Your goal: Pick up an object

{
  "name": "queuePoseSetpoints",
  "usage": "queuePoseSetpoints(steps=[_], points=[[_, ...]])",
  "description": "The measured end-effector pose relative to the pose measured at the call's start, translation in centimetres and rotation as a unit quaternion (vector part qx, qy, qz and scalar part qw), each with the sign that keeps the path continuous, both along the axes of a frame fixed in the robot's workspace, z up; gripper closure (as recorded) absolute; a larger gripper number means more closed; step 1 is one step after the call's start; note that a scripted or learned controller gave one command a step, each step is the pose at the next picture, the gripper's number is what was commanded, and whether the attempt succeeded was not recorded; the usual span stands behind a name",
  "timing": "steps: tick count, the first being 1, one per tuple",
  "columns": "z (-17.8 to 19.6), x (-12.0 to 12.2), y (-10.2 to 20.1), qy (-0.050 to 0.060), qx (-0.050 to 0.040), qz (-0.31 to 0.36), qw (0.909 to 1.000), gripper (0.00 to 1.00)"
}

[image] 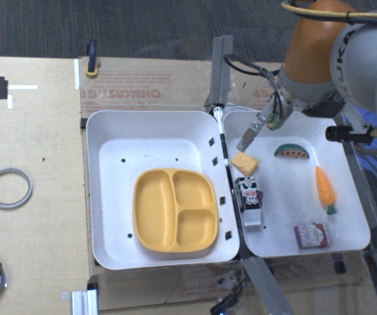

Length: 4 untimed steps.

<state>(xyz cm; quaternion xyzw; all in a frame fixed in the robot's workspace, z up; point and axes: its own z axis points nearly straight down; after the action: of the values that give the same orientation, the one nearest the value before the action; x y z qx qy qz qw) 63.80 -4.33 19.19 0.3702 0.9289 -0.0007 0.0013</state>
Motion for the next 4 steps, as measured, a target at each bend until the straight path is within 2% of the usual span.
queuePoseSetpoints(steps=[1,2,3,4], points=[[1.0,0.1,0.0,-0.001,-0.0013,0.001,1.0,1.0],[0.9,0.1,0.0,-0.001,-0.0012,0.001,1.0,0.0],[-0.1,-5.4,2.0,0.002,0.0001,-0.24,0.9708,0.0],[0.6,-12.2,-4.5,0.001,0.0004,-0.211,0.9774,0.0]])
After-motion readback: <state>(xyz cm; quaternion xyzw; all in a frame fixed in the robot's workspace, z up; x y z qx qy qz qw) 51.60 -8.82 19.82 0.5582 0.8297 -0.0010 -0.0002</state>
